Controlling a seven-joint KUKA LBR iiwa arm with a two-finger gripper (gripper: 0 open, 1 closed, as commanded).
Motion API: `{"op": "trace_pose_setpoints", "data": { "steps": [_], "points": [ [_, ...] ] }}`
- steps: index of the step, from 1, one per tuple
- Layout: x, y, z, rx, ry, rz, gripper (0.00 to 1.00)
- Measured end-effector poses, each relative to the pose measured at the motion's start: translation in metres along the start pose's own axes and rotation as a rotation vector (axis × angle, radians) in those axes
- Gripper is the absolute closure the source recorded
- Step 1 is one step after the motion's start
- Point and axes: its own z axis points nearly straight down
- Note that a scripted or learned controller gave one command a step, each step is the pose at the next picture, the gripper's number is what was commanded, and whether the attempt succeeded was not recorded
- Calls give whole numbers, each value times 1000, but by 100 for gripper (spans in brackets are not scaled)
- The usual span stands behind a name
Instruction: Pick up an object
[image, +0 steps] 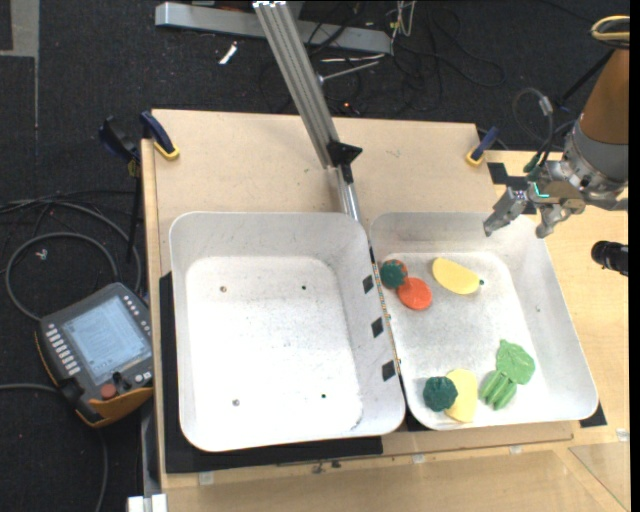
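Note:
The right bin (540, 285) holds several small toys. A yellow lemon-shaped piece (456, 276) lies near its back, with an orange-red ball (415, 294) and a small green-and-brown piece (393, 272) to its left. At the front lie a dark green broccoli-like piece (439, 392), a pale yellow piece (463, 393) and a bright green leafy piece (508, 373). My gripper (522, 215) hangs above the bin's back right corner, fingers spread and open, with nothing between them. It is well above and to the right of the lemon piece.
The left bin (200, 245) sits beside the right one, a divider with black tabs (380, 325) between them. A slanted metal pole (305, 85) rises behind the bins. Clamps (160, 135) hold the board's back corners. A teach pendant (95, 345) lies at the left.

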Motion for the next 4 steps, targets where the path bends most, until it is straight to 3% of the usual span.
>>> {"op": "trace_pose_setpoints", "data": {
  "steps": [3,4],
  "points": [
    [17,-15,152,3,1,3,0],
    [16,-13,138,-4,-1,4,100]
  ]
}}
